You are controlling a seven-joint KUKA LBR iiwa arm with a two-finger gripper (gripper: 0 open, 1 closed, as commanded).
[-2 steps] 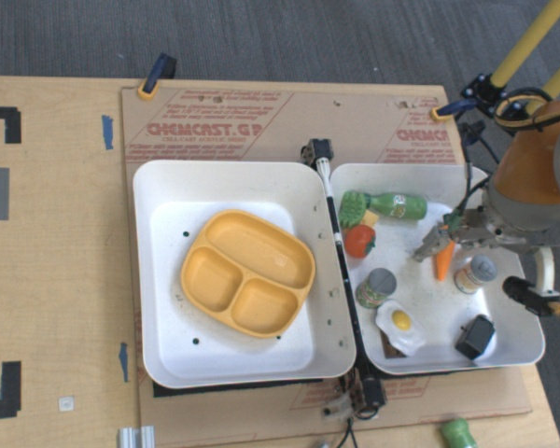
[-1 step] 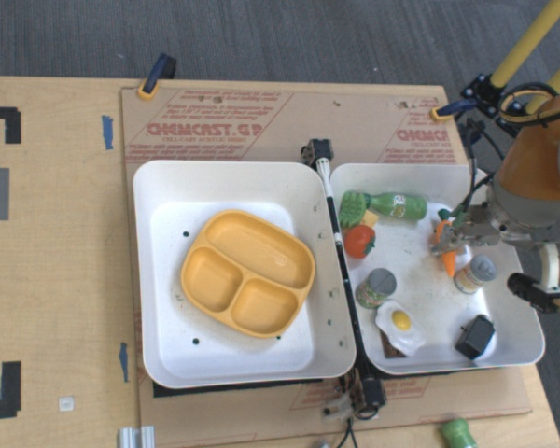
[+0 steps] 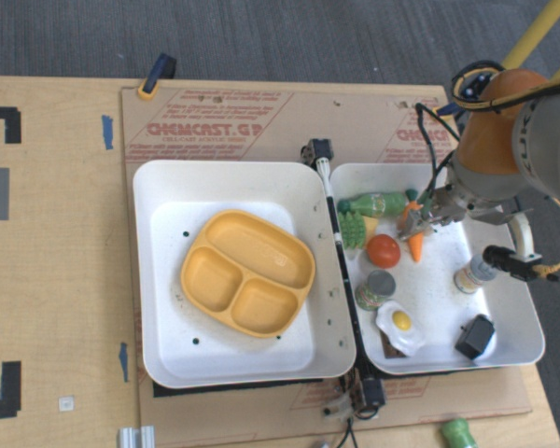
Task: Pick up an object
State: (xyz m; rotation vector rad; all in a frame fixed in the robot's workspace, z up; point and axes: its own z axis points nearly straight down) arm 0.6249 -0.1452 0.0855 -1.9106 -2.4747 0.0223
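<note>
My gripper (image 3: pixel 427 213) hangs low over the back of the right bin (image 3: pixel 504 353), under the orange band of the arm. Its tip is right at the upper end of an orange carrot (image 3: pixel 416 245), which points down toward the bin's middle. I cannot make out whether it touches the carrot. Just left of it lies a green bottle (image 3: pixel 378 203) on its side. A red tomato (image 3: pixel 384 249) sits a little below and left of the gripper.
The right bin also holds a green leafy piece (image 3: pixel 353 230), a grey round tin (image 3: pixel 379 286), a fried egg (image 3: pixel 399 323), a small shaker (image 3: pixel 471 276) and a black block (image 3: pixel 474 336). A yellow divided plate (image 3: pixel 247 273) lies in the left bin (image 3: pixel 159 250).
</note>
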